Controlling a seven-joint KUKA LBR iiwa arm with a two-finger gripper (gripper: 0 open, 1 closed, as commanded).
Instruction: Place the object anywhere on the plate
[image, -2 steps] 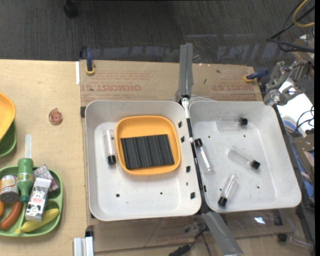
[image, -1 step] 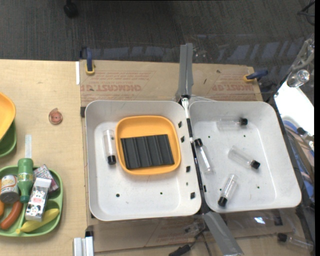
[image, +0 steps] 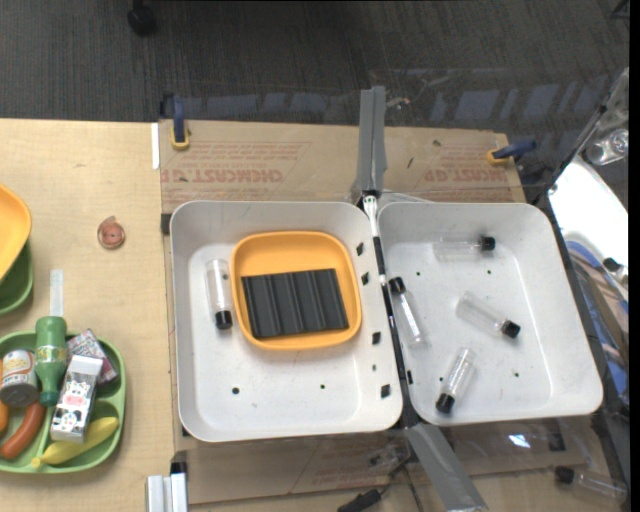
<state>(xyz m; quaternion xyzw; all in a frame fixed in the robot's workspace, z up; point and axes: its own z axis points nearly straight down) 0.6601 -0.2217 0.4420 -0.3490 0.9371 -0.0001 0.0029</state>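
An orange plate (image: 295, 256) with a black ridged insert (image: 296, 304) lies in the left bin (image: 290, 405), toward its back. Beside the plate's left edge lies a clear tube with a black cap (image: 217, 293). The right bin (image: 530, 395) holds several more clear tubes with black caps: one at the back (image: 462, 247), one in the middle (image: 488, 318), one near the front (image: 453, 380), and one along the left wall (image: 403, 312).
Both bins rest on cardboard (image: 260, 165) held by clamps (image: 177, 130). On the wooden bench to the left stand a green tray of toy food (image: 60, 420), a yellow bowl (image: 12, 235) and a small pink disc (image: 112, 234).
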